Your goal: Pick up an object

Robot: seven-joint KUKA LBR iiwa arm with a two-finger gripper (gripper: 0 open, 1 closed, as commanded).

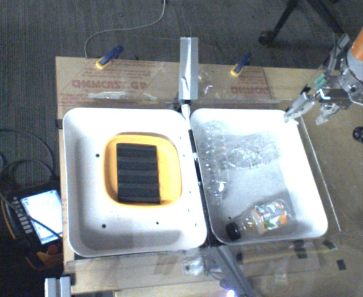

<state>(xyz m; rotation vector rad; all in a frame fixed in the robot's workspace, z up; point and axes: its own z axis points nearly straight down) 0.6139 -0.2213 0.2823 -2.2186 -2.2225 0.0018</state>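
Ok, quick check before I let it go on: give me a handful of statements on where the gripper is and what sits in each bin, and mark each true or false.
1. The gripper hangs by the upper right corner of the right bin, with nothing between its fingers. True.
2. The bottle stands upright in the left bin. False: it lies on its side near the lower edge of the right bin.
3. The yellow tray with black ribs sits in the left bin. True.
4. The crumpled clear plastic lies on top of the yellow tray. False: it lies in the right bin, above the bottle in the view.
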